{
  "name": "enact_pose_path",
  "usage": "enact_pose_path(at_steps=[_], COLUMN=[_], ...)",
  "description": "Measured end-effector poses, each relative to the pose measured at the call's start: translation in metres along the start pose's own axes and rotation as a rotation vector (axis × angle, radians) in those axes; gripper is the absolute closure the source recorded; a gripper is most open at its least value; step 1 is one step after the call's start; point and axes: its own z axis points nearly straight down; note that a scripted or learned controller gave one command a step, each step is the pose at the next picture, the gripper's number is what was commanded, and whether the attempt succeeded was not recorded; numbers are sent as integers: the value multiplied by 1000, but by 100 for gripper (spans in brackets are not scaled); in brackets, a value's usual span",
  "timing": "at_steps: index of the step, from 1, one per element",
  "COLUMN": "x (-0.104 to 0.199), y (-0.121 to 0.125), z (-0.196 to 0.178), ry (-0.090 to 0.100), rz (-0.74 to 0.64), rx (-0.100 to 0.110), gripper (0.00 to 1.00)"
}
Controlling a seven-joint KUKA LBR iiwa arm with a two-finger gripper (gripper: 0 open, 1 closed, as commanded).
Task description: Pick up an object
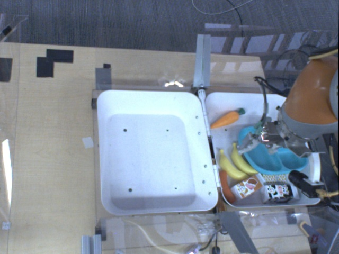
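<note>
The right bin point(233, 103) holds several objects. An orange carrot point(225, 119) lies near its far left corner. Two yellow bananas point(237, 163) lie side by side left of the middle. A blue dish point(273, 161) sits to their right. At the near edge are a small red-and-white carton point(247, 187) and a black-and-white carton point(278, 192). A red object point(224, 182) lies against the left wall. My gripper point(264, 137) hangs low over the blue dish's far edge, just right of the bananas. Its metal wrist hides what lies below it.
The left bin point(106, 142) stands beside the right one, and a raised divider point(207, 142) runs between them. The arm's grey and orange body point(312, 102) covers the right bin's far right corner. A metal post point(202, 62) stands behind the bins.
</note>
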Motion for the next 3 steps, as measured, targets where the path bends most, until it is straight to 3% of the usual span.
enact_pose_path(at_steps=[1, 2, 3], x=[1, -13, -37], y=[101, 58, 42], z=[30, 73, 80], ry=[0, 0, 8], rz=[32, 83, 248], rx=[0, -1, -2], gripper=[0, 0, 0])
